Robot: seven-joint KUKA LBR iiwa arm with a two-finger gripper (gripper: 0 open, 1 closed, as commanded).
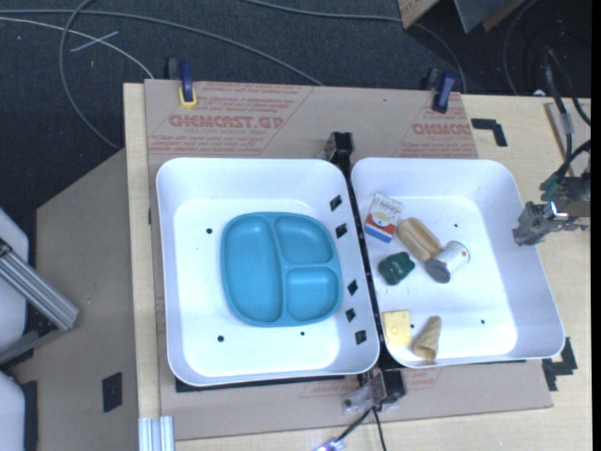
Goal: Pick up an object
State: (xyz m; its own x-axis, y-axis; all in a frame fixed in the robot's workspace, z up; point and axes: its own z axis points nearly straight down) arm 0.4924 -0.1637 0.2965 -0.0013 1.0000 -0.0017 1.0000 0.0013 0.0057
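Observation:
The right bin (498, 195) holds several small objects: a white, red and blue packet (382, 218), a tan cylinder (419, 238), a grey and white cylinder (449, 260), a dark green lump (395, 268), a yellow block (397, 326) and a tan cone-shaped piece (427, 337). My gripper (535, 224) hangs at the right rim of this bin, to the right of all the objects and touching none of them.
The left bin (178, 252) holds a blue divided plate (282, 268). A black divider with clips (355, 252) runs between the bins. Two blue clamps (187, 87) (443, 89) sit on the bench's far edge. Cables lie on the dark floor behind.

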